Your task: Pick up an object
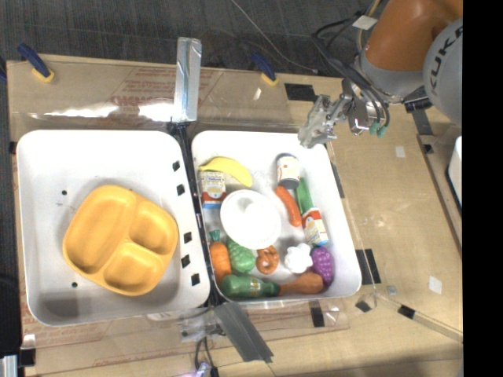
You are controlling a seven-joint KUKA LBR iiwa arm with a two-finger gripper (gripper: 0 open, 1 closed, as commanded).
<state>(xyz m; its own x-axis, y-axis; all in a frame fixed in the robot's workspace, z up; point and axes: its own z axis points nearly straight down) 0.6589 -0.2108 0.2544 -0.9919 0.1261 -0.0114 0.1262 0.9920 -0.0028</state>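
1. My claw (318, 128) is hovering over the far right corner of the right bin (343, 210), just at its rim, with nothing between its tips; they are showing a narrow gap, parted only slightly as far as I can make out.
2. I am reaching in from the right, my grey arm (409, 38) hanging above the bench outside the bin.
3. Nearest below me a small jar with a dark lid (288, 167) is standing, and just beside it an orange carrot (288, 204) and a green piece (303, 196) are lying against each other.
4. Farther in, a white bowl (250, 218) is sitting in the middle of the heap, with a yellow banana (228, 169) behind it and purple grapes (322, 264) near the front right corner.
5. The left bin (31, 210) is holding a yellow divided plate (119, 239), well apart from me.
6. I am judging the jar the best pick: it is closest and standing partly free. To do it well I am thinking I should widen first, centre over the lid, come straight down clear of the bin wall, and close across its narrow sides, not catching the carrot.
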